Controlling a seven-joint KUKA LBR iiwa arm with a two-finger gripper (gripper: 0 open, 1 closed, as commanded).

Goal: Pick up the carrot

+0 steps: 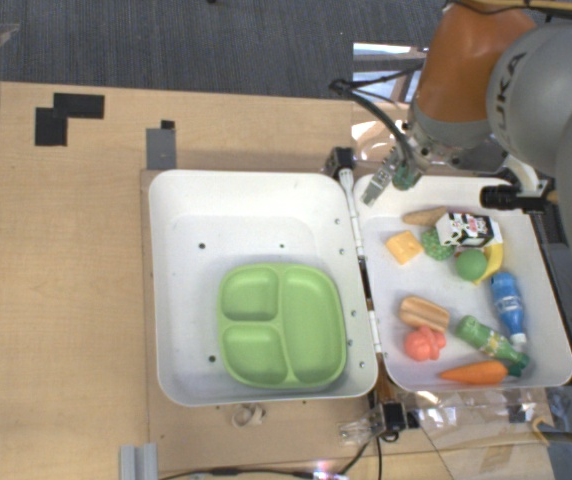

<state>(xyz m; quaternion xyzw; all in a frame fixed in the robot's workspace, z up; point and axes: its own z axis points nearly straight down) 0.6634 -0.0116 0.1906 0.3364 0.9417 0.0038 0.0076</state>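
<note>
Left bin [181, 268]: held one green divided plate [282, 324], set toward six o'clock. Right bin [556, 343]: held the carrot [473, 373], lying flat at the six o'clock rim, just beside a green bottle [488, 337]; a blue bottle [507, 304] at three o'clock; a hot dog [424, 313] and pink item [426, 343] near the centre; a yellow wedge [404, 248], cow-patterned carton [463, 230], green ball [471, 265] and banana [494, 258] clustered toward twelve o'clock. Gripper [386, 179]: hovered over the right bin's eleven o'clock corner, well apart from the carrot (fingers' state could not be told; nothing seen between them).
</note>
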